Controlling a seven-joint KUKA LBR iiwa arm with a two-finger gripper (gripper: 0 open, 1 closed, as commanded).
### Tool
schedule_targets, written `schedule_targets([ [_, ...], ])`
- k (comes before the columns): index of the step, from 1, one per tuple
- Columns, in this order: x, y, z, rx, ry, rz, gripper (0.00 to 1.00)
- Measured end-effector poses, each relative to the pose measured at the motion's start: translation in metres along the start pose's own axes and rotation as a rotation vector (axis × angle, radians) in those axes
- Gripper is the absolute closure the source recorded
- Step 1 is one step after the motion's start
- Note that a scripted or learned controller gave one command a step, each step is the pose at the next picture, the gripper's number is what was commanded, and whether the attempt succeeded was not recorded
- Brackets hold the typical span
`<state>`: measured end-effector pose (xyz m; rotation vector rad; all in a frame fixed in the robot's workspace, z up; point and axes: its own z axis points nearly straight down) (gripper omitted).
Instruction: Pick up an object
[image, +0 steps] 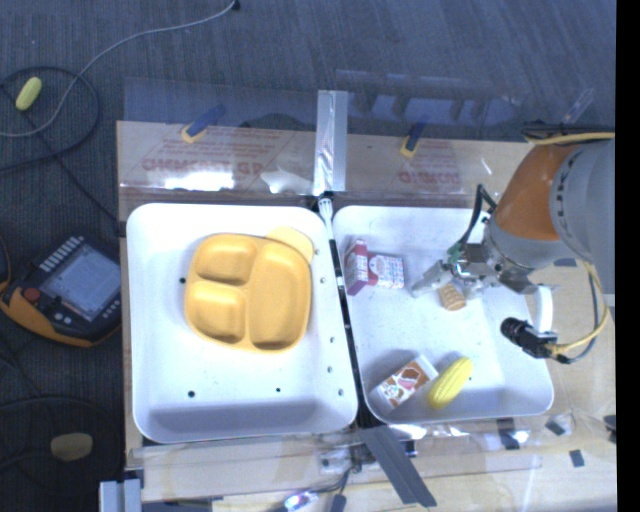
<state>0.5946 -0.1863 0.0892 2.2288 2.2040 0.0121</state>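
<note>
The right bin (500, 380) holds several small items. A red and white carton (373, 268) lies at its upper left. A small tan piece (453, 297) sits mid-bin, right under my gripper (452, 279), which hangs low over it at the end of the grey arm with the orange band (530, 205). Whether the tan piece is in the gripper's grasp cannot be made out. Near the front wall lie a yellow corn cob (451, 382) and, touching its left side, a small red and orange box (404, 384).
The left bin (160, 400) holds a yellow divided tray (248, 290) with a pale yellow round piece (292, 240) behind it. A black cable plug (527, 336) hangs off the arm over the right bin's right side. A handheld pendant (62, 290) lies on the floor at left.
</note>
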Motion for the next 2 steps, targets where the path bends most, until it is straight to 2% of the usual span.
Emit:
schedule_targets([
  [1,0.001,0.001,-0.01,-0.002,0.001,-0.001,1.0],
  [2,0.054,0.052,-0.125,0.01,0.0,-0.151,1.0],
])
